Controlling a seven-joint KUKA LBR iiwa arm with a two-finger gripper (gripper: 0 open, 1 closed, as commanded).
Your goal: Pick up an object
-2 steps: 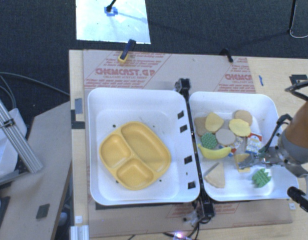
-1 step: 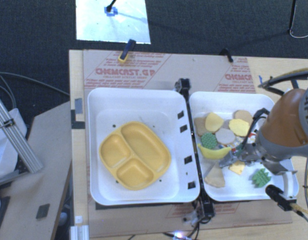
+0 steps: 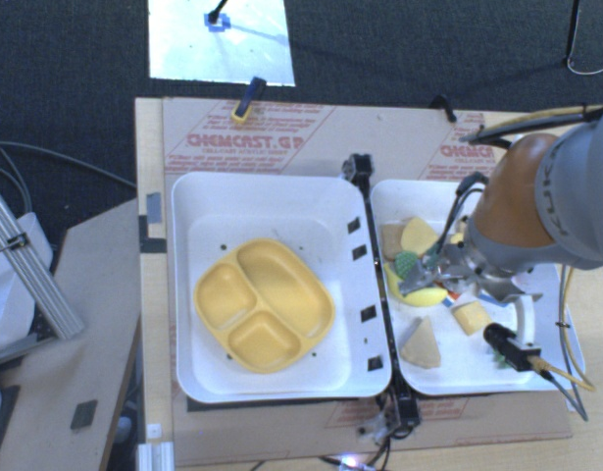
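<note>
The right bin (image 3: 546,381) holds several small objects. My gripper (image 3: 420,279) reaches down into its left part, just above a yellow banana-shaped piece (image 3: 425,297) and right beside a green bumpy piece (image 3: 407,261). A pale yellow round piece (image 3: 420,234) and a tan piece (image 3: 390,237) lie farther back. A tan wedge (image 3: 422,343) and a yellow-orange block (image 3: 470,317) lie toward the front. Small red and blue bits (image 3: 456,286) peek out under the wrist. The arm hides the bin's middle and right.
The left bin (image 3: 213,204) holds a yellow divided tray (image 3: 264,304). A black clamp strip (image 3: 372,283) runs between the two bins. Both bins rest on a cardboard sheet (image 3: 281,135). A grey table edge (image 3: 85,263) stands to the left.
</note>
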